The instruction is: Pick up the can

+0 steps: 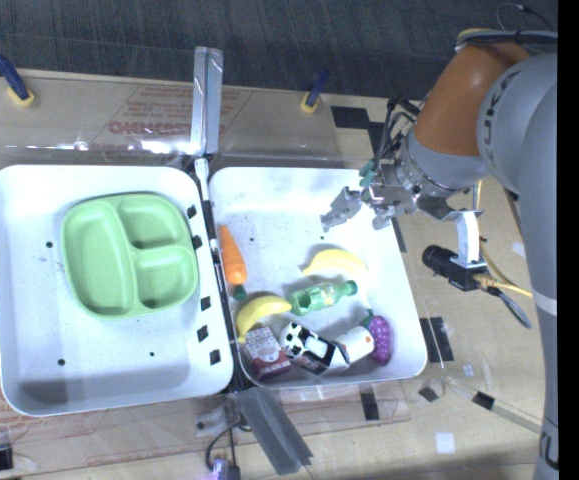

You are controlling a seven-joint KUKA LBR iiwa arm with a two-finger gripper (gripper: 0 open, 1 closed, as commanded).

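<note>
Bench w/ two white bins; I see the gripper point(354, 208) over the right bin point(269, 183), fingers spread, nothing btwn them. Can point(263, 352) lies well below-left of fingertips, at bin's near edge. Pick not started; approach + grasp left.

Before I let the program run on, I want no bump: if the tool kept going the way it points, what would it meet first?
The tool points down and left over the right bin. Bare bin floor probably comes first, with the carrot further along that line. Height is hard to judge from this slanted view.
</note>
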